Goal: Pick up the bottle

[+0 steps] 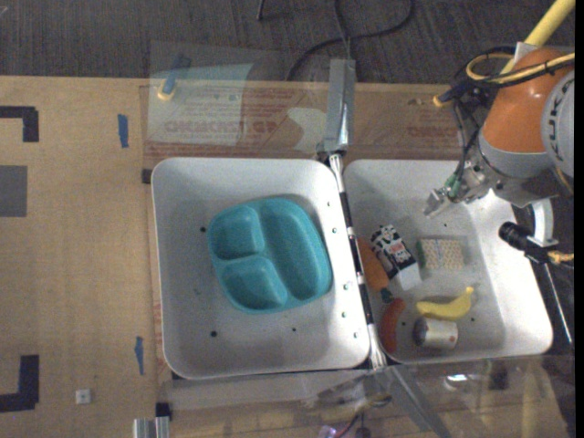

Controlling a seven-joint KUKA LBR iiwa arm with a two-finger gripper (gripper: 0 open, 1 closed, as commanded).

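The bottle (395, 251) is small, with a black-and-white cow pattern and a white end. It lies on its side in the right bin (511, 336), near the bin's left wall. My gripper (445, 196) hangs over the upper middle of that bin, up and to the right of the bottle and well apart from it. Nothing shows in the gripper. The grey arm with its orange band (520, 121) comes in from the upper right.
Beside the bottle lie an orange piece (371, 265), a speckled flat block (442, 255), a yellow banana (446, 305), a metal can (434, 334) and a red item (392, 321). The left bin (182, 199) holds a teal divided plate (269, 254).
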